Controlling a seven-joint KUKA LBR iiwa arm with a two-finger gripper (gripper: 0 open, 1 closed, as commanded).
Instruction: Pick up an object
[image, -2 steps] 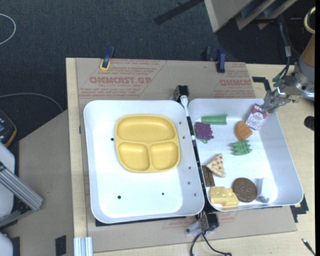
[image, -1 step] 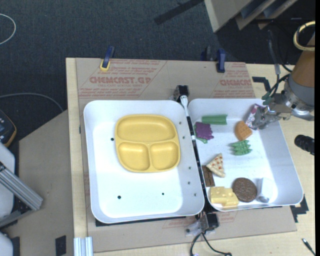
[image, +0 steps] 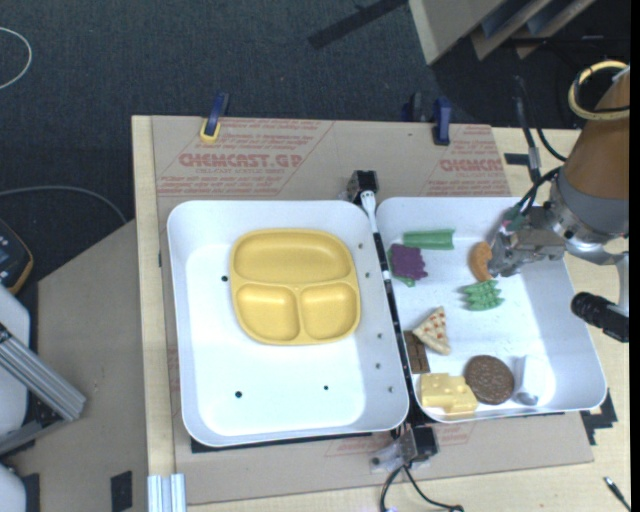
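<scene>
Whether the fingers are spread or pinching, I cannot tell. Left of centre lies a yellow tray (image: 295, 283). At right, the gripper (image: 503, 256) hangs beside an orange piece (image: 481, 261): probably light, stiff, smooth plastic, best gripped across its middle.

i read "chemcast gp" printed in red on the brown protective sheet (image: 300, 150) covering the bench board, once in large letters above the left bin (image: 195, 330), with a line of smaller red print over it that is too fine for me to make out. the same red lettering repeats on the sheet above the right bin (image: 560, 330), but there only part of it shows and i cannot read it fully. i find no other legible text, numbers or labels on the bins or the items in them.
</scene>
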